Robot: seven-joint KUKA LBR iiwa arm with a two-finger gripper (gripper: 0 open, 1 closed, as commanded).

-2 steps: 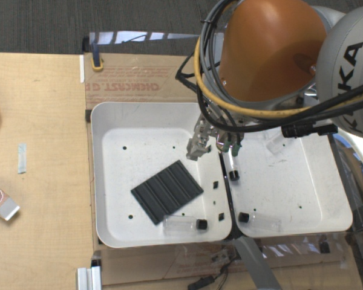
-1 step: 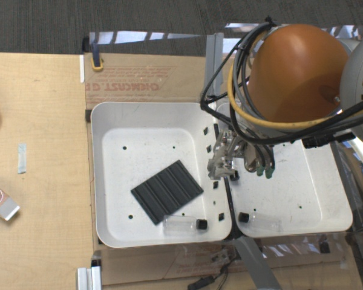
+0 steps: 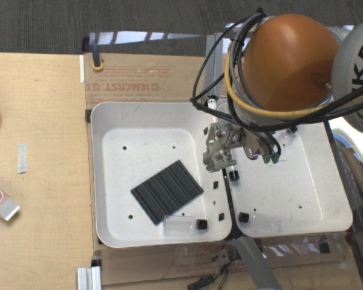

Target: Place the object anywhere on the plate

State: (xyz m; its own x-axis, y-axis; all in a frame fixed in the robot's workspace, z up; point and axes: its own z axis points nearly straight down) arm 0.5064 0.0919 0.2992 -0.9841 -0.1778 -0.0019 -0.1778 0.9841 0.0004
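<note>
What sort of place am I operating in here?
Probably a robotics lab test bench: two white bins side by side on a cardboard-covered bench, a cabled arm overhead, and a dark ribbed plate inside.

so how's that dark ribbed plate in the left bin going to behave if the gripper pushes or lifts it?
The dark ribbed plate lies flat and thin on the left bin floor, so it will probably slide when pushed, not tip or roll. Its straight edges suggest it is stiff, not floppy. Lying so low, its edges may be hard to pinch; the ribs could give some grip.
</note>
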